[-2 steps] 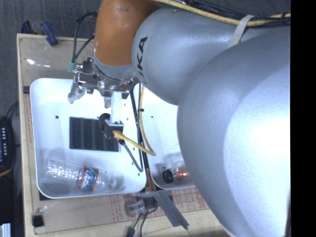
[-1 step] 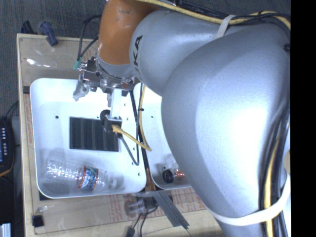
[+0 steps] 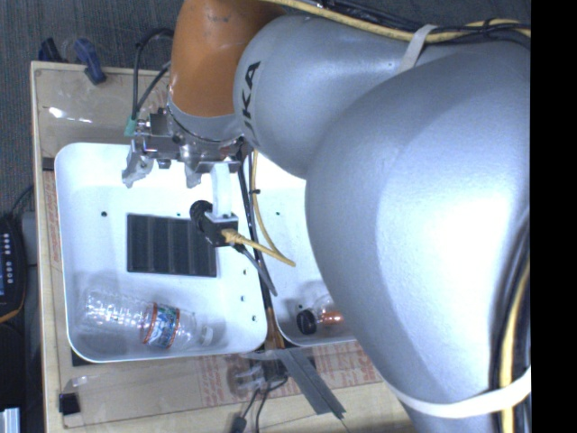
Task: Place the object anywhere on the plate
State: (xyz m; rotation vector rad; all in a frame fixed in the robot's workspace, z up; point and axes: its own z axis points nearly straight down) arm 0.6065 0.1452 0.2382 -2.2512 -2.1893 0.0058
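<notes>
A black ribbed rectangular plate (image 3: 171,244) lies flat in the middle of the left white bin (image 3: 77,197). A clear plastic bottle (image 3: 149,321) with a blue and red label lies on its side near the bin's front wall, below the plate. My gripper (image 3: 162,174) hangs over the bin's far part, just above the plate's far edge. Its two fingers (image 3: 133,171) stand apart, open, with nothing between them. A small copper and black object (image 3: 317,318) rests in the right bin, partly hidden under the arm.
The grey arm with its orange band (image 3: 209,52) covers most of the right bin (image 3: 297,336). A black fitting (image 3: 207,222) with a yellowish cable hangs by the plate's right corner. The bench edge (image 3: 41,152) runs along the left.
</notes>
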